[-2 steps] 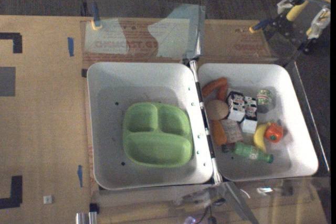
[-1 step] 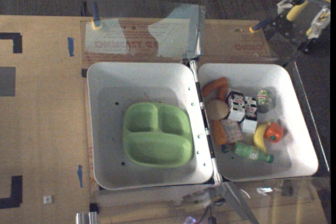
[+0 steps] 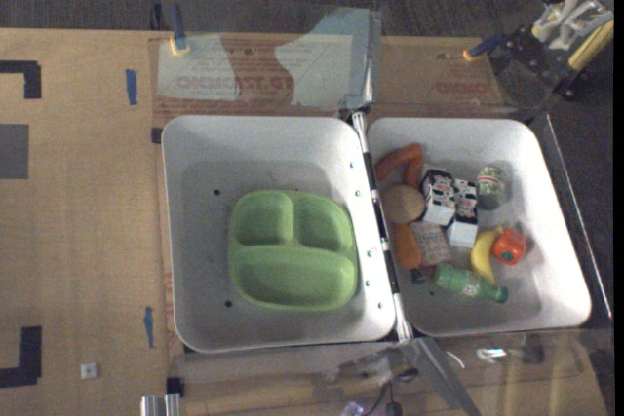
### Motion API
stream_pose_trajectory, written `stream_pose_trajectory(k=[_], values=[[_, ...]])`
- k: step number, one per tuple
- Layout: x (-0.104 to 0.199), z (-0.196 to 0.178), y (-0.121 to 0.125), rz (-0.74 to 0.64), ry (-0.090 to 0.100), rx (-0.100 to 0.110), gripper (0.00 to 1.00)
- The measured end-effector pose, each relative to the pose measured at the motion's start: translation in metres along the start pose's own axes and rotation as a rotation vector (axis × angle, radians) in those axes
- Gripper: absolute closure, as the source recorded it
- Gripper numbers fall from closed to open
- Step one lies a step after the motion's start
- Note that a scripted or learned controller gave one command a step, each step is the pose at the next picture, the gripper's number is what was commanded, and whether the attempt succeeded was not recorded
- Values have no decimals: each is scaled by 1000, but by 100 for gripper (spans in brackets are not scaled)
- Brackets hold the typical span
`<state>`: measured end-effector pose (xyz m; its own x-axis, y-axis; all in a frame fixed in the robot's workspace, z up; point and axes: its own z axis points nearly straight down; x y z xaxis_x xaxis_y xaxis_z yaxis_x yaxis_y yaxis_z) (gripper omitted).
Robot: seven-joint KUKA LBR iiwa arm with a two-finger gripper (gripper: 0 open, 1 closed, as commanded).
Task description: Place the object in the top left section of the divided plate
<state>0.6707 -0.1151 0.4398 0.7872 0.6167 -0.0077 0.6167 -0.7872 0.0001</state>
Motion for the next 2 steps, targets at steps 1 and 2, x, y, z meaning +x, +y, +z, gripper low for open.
stream_pose_trajectory(k=[1, 2], values=[[-61, 31, 49, -69, 2, 5, 100], [-61, 31, 49, -70, 2, 5, 0]])
